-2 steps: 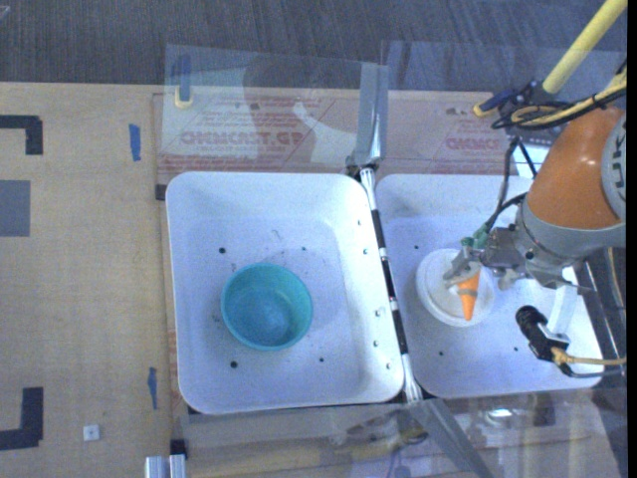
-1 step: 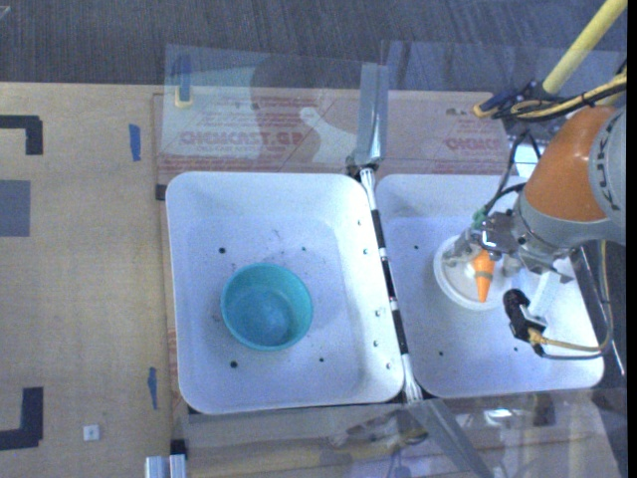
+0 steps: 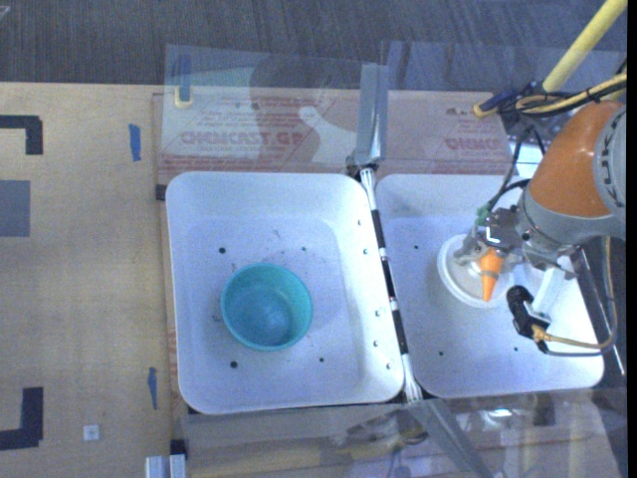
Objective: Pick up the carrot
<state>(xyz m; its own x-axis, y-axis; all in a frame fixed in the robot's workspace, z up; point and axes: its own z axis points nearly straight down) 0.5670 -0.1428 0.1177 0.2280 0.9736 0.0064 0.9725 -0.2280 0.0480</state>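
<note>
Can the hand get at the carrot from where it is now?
Probably yes. The hand sits right over the carrot, which lies on a white plate in the right bin. Nothing else crowds it; the teal bowl is in the left bin.

Round teal plastic bowl [image 3: 266, 307] is occupying left white bin's [image 3: 199, 217] centre; round white plate [image 3: 460, 275] and grey arm are crowding right bin.
</note>
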